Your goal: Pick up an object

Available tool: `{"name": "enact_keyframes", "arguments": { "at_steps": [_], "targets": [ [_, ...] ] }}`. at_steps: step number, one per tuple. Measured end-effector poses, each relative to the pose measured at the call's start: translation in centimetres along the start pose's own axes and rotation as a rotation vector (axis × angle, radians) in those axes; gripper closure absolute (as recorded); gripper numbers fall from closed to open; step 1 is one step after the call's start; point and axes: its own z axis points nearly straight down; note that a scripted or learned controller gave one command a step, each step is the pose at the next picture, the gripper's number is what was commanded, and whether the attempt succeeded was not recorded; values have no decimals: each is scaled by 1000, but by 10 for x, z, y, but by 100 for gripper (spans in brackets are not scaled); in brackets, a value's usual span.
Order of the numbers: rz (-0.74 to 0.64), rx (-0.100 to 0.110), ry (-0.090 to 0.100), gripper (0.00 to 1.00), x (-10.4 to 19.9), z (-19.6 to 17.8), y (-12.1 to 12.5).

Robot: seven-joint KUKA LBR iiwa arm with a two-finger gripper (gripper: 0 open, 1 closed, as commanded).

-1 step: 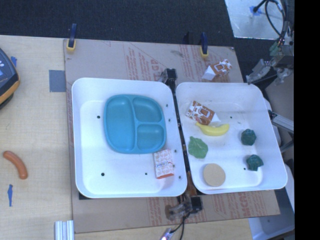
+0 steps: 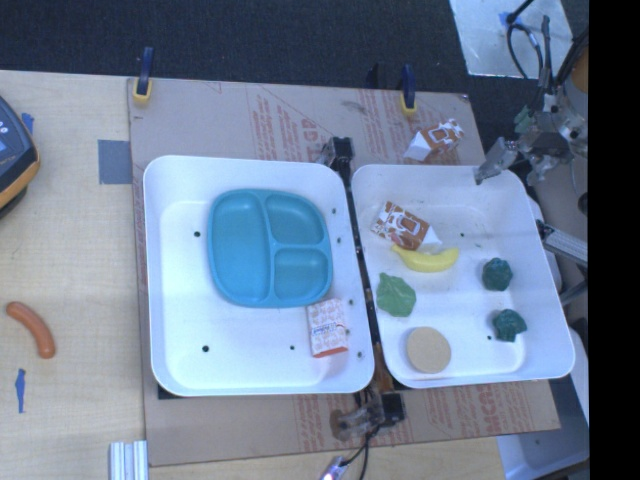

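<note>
Lying at the far left of the pale wooden bench (image 2: 70, 268) is an orange-red sausage-shaped toy (image 2: 32, 329), with a dark device with a yellow edge (image 2: 14, 158) cut off by the frame above it. The left white bin (image 2: 170, 368) holds a blue plastic plate with three compartments (image 2: 268, 247), and just beside the plate's near right corner lies a small red-and-white packet (image 2: 328, 327), apart from the bin wall. The right white bin (image 2: 545, 353) holds several small things: a crumpled white-and-orange wrapper (image 2: 401, 226) touching a yellow toy banana (image 2: 428, 259), a light green leafy lump (image 2: 396, 295) near the left wall, a flat tan round cracker-like disc (image 2: 428, 349) toward the near edge, and two dark green lumpy pieces (image 2: 497, 273) (image 2: 508, 323) on the right, well apart from the rest. A second white-and-orange wrapper (image 2: 436, 140) lies outside, on the cardboard sheet (image 2: 260, 118) behind this bin. The gripper (image 2: 497, 161) hangs over the far right corner of the right bin, clear of every object; it is small and blurred, so whether it is spread or closed cannot be told. Nothing is seen between its tips.
</note>
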Motion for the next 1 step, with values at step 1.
{"name": "enact_keyframes", "arguments": {
  "at_steps": [1],
  "targets": [
    [3, 1, 0, 0, 40, 103, -76]
  ]
}}
